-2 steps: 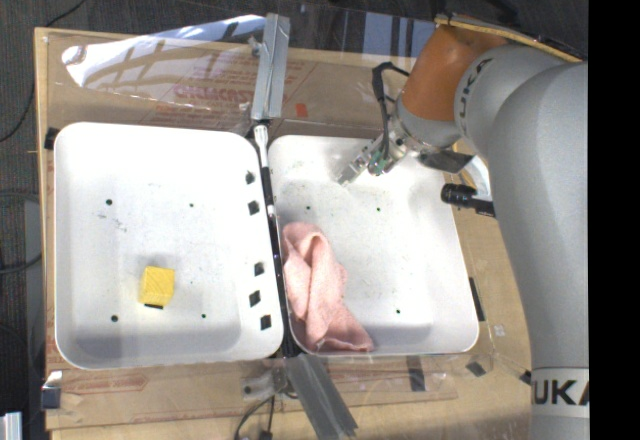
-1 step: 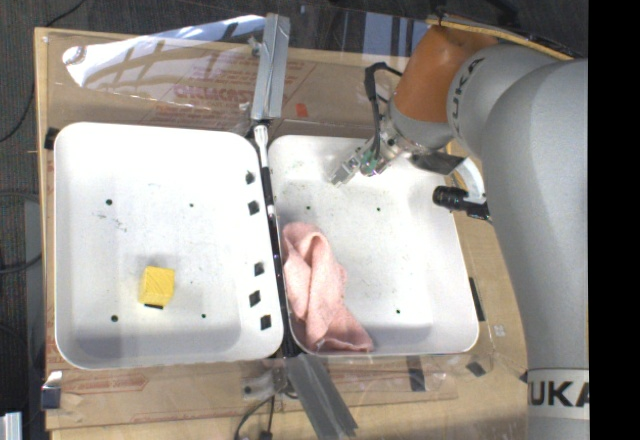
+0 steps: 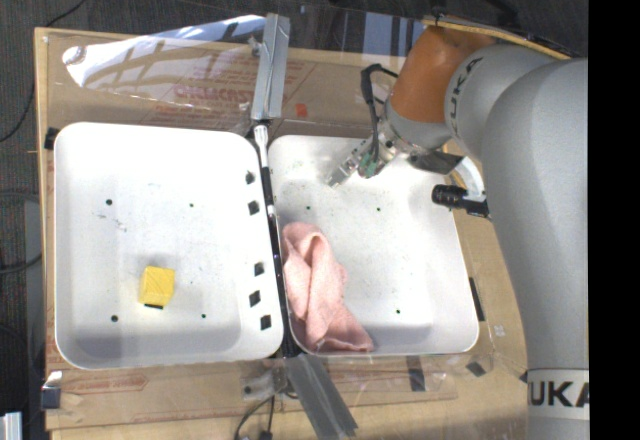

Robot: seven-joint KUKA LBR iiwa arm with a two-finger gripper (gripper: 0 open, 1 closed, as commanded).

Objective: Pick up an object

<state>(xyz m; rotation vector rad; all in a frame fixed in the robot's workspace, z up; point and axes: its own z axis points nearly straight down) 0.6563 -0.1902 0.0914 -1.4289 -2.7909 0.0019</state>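
- So the pincer (image 3: 352,168) hangs over the right bin's (image 3: 440,258) bare back end, can't tell its state.
- Pink cloth (image 3: 318,293) lies at that bin's front-left, well apart.
- Closing there probably grabs nothing.
- Yellow block (image 3: 157,286) sits in the left bin (image 3: 90,228).

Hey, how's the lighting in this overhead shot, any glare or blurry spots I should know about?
Camera view: even, soft light; the yellow block and pink cloth read sharply. Bright glare streaks the clear sheet behind the left bin. The gripper over the right bin is small and slightly smeared, so its details are hard to make out. Bin corners hold faint grey shadows.
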